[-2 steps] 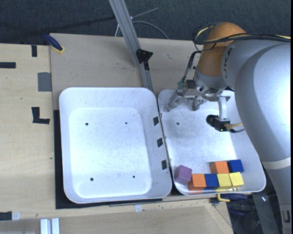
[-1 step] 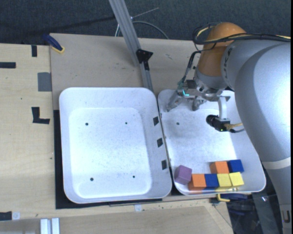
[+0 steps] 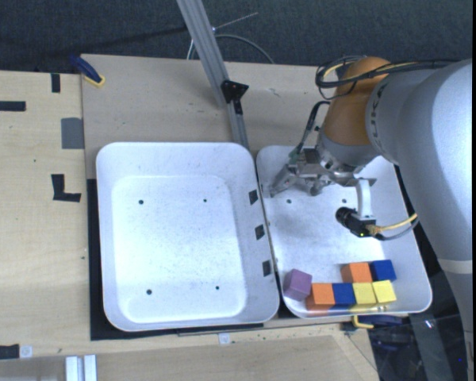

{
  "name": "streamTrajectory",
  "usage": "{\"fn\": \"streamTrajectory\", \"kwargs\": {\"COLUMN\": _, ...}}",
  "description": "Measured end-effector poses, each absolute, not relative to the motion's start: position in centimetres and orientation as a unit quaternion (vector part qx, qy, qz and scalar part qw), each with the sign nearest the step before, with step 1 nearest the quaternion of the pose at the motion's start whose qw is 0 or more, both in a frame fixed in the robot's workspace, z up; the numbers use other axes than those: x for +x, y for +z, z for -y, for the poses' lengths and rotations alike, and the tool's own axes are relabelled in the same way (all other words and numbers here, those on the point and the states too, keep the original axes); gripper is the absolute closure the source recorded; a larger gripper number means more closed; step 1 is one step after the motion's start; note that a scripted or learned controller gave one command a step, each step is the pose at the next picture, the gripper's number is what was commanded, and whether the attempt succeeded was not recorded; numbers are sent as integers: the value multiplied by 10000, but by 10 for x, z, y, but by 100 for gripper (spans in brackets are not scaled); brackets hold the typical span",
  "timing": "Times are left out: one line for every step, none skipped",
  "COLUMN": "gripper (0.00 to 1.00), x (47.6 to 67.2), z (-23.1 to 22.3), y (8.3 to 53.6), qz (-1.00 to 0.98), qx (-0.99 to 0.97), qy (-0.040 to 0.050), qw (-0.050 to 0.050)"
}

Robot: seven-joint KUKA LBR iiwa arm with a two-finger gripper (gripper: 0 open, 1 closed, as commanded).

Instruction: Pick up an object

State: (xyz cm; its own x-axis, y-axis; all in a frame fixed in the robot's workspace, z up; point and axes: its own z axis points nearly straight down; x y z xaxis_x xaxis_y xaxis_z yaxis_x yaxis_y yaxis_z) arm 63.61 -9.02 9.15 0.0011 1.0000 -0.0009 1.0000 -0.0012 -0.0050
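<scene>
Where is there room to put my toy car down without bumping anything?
The left bin has the most bare floor, wall to wall. In the right bin, a bare patch lies between the tool near its far end and the blocks. The near edge of that bin is crowded with blocks.

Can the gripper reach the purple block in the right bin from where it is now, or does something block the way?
Probably yes. The gripper is over the far end of the right bin, and the purple block lies at the near end, slightly apart from the other blocks. The bin floor between them looks bare.
</scene>
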Motion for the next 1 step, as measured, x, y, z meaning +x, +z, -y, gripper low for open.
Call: {"fn": "streamTrajectory", "kwargs": {"gripper": 0, "x": 582, "z": 60, "y": 197, "qz": 7080, "qx": -7062, "qy": -22, "qw": -14}}
